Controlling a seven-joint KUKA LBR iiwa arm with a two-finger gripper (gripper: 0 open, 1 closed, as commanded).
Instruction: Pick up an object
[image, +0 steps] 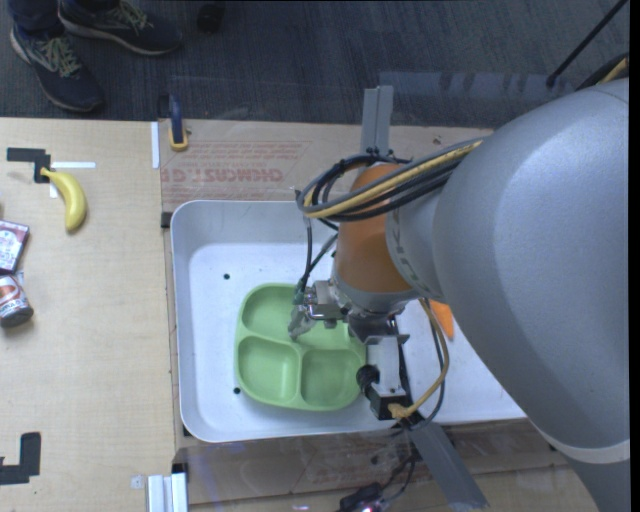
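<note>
Gripper sits low over the green divided tray in the white bin, at the tray's upper right corner where the rim meets the bin floor; from here I cannot tell how the jaws stand, the wrist blocks them. Most of the tray spreads down and left of the gripper, so I'd guess a rim pinch is the only hold.

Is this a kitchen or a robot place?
Probably a robot lab, not a kitchen. A big grey robot arm reaches into a white bin holding a green divided tray, on a wooden bench with a banana lying loose and someone's sneakers on the carpet.
</note>
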